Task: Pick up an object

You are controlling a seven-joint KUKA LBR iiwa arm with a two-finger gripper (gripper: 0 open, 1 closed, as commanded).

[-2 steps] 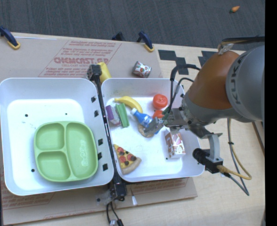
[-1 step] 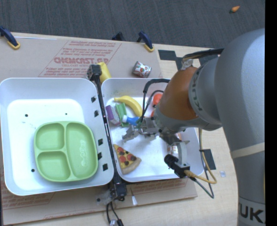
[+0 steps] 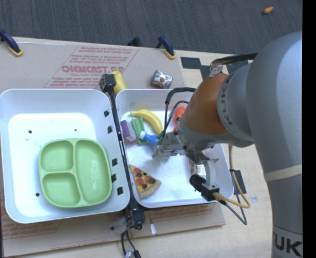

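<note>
Two shallow white bins sit side by side on the bench (image 3: 34, 52), which is covered with a printed cardboard sheet. The left bin (image 3: 13, 160), toward the left of the frame, holds one light green divided plate (image 3: 74, 172) with three compartments, lying flat in its lower half.

The right bin (image 3: 169, 198), at centre frame, holds several small things: one yellow banana (image 3: 149, 118) near its upper left, one purple object (image 3: 127, 130) and one green object (image 3: 138, 127) just beside each other below the banana, a blue piece (image 3: 150, 139) touching their lower end, one toy pizza slice (image 3: 143, 180) at the lower left corner, and something orange (image 3: 179, 113) partly hidden at the arm's edge (too covered to name).

The arm (image 3: 244, 112) comes in from the right of the frame and hangs over the right bin, its orange band covering much of the bin's right side. The gripper (image 3: 163, 147) sits low over the bin's middle, just right of the blue piece; whether it is spread or closed, or has hold of anything, cannot be told from this angle.

Outside the bins, one small crumpled wrapper-like object (image 3: 162, 79) lies on the bench above the right bin, and one yellow item (image 3: 117, 82) sits at the top of the seam between the bins. Three blue clamps grip the bench's upper edge, one (image 3: 10, 42) at the upper left.
</note>
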